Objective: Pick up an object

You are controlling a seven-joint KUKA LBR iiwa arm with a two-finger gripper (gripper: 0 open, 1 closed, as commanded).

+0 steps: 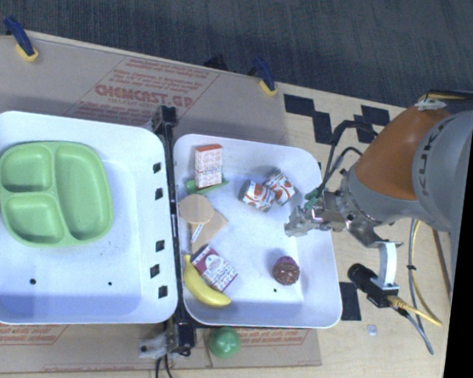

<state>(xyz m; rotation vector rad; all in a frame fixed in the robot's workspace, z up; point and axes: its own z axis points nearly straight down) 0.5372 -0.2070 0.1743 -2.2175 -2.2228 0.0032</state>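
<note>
Objects for picking lie in the right bin (312, 309), the 1 nearer to the arm. A small red and white carton (208, 165) stands near the far left corner of this bin. A crumpled red and white wrapper (267, 191) lies near the far wall, towards the middle. A tan paper piece (201, 215), shaped somewhat like a cone, lies by the left wall, and below it lies a small red and white packet (215, 268). A yellow banana (204, 289) lies just beside this packet, at the near left corner. A dark red round thing (286, 270), maybe a fruit, lies apart from the others in the near right part of the bin.

The gripper (298, 223) is low over the right side of this bin, between the wrapper and the dark red round thing, and it touches neither of them as far as I can see. Nothing is seen between its tips; the view is too blurred here to tell if it is open or closed. The grey arm (401, 174) with its orange band comes in from the right.

The left bin (70, 292) holds a green tray (53, 192) with 3 compartments, in its far left part. A green ball (224, 342) lies outside the bins on the cardboard sheet (155, 88), just before the near edge of the right bin.
</note>
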